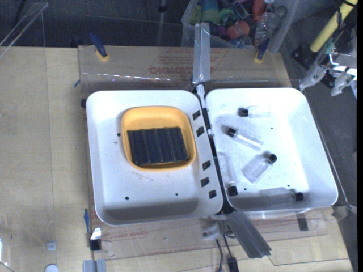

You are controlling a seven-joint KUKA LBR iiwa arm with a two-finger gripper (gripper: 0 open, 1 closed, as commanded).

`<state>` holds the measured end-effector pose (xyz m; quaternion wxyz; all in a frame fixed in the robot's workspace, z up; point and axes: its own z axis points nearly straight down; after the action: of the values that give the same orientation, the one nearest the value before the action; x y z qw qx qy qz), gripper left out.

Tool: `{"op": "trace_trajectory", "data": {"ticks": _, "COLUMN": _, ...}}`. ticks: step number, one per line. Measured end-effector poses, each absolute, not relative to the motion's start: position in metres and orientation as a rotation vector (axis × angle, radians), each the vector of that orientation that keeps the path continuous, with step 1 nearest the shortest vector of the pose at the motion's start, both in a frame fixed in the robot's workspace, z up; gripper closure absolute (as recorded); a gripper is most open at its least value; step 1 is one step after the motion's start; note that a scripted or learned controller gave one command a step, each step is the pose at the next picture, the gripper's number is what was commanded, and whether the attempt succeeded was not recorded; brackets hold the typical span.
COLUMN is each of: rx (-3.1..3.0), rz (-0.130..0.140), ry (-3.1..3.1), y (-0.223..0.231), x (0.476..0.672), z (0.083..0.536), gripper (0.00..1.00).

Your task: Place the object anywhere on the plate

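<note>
A yellow plate (128, 121) with rounded corners lies in the left bin (105, 174). A dark, ridged rectangular object (156, 145) rests flat on the plate and covers most of its floor. What looks like my gripper (330, 75), a pale metal assembly, hangs at the upper right, outside the right bin (315, 152) and past its far right corner. It is far from the plate and touches nothing in either bin.
Several clear vials with black caps lie in the right bin: one near the back (249, 113), one in the middle (245, 137), one lower (258, 166), and one along the front wall (282, 196). A crate of colourful toys (238, 7) stands behind the bins.
</note>
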<state>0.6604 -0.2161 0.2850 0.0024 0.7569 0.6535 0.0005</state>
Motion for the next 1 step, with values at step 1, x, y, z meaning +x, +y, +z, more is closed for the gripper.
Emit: {"op": "trace_trajectory", "data": {"ticks": 1, "rx": 2.372, "rz": 0.001, "ry": 2.051, "y": -0.2154, "x": 0.6681, "z": 0.2836, "gripper": 0.0}}
